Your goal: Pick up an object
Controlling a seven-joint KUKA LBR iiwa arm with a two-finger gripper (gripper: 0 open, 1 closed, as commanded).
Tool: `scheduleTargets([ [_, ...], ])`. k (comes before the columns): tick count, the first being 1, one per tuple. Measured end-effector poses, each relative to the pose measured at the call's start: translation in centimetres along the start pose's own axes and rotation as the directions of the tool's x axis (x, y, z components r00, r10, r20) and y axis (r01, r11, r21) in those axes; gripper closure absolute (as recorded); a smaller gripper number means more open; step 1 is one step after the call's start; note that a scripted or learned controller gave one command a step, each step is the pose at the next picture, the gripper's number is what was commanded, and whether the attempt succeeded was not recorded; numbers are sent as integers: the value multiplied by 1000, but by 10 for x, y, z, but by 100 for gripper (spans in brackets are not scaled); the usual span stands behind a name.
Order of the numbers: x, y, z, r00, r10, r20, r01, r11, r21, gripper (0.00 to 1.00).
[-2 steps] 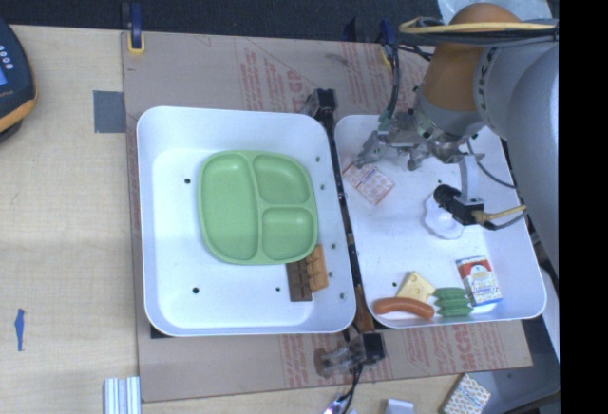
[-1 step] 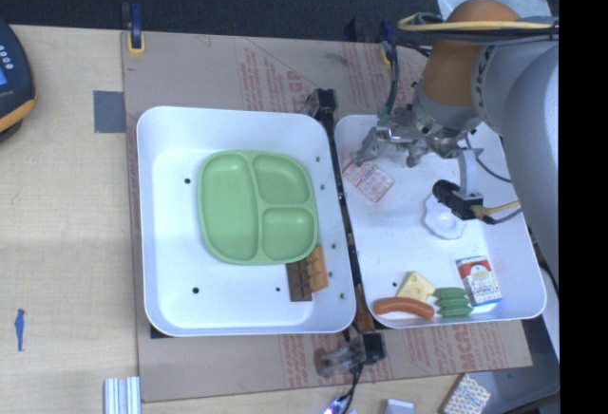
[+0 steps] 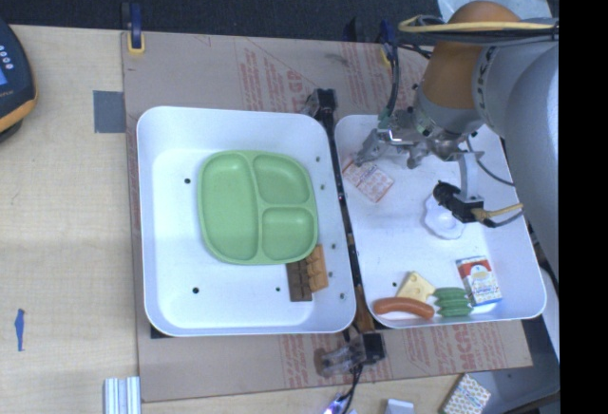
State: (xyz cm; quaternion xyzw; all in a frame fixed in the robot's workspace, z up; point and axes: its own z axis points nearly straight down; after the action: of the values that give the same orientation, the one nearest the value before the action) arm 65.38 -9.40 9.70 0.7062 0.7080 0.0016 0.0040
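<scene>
My gripper [image 3: 407,144] hangs over the far end of the right bin [image 3: 518,241], under the grey arm with its orange band [image 3: 465,61]. Just to its near left a small pink-and-white packet [image 3: 367,180] lies flat on the bin floor. A white lump [image 3: 443,222] lies in the middle of the bin, with a black part and cable of the arm just above it. Along the near wall lie a cheese wedge [image 3: 414,287], a sausage [image 3: 403,310], a green vegetable [image 3: 454,303] and a small red-and-white carton [image 3: 479,281].
The left bin [image 3: 161,213] holds a green divided plate [image 3: 256,206] and a brown waffle-like block [image 3: 307,274] at its near right. Clamps sit between the bins at the far [image 3: 323,103] and near [image 3: 356,350] ends. A yellow-edged device [image 3: 11,80] lies far left.
</scene>
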Motion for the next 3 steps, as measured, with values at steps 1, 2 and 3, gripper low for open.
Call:
scheduleTargets([
  [1, -2, 4, 0, 1000, -1, -3, 1, 1000, 4, 0],
  [2, 0, 5, 0, 1000, -2, -1, 2, 1000, 3, 0],
  [3, -1, 5, 0, 1000, -1, -2, 1, 1000, 3, 0],
])
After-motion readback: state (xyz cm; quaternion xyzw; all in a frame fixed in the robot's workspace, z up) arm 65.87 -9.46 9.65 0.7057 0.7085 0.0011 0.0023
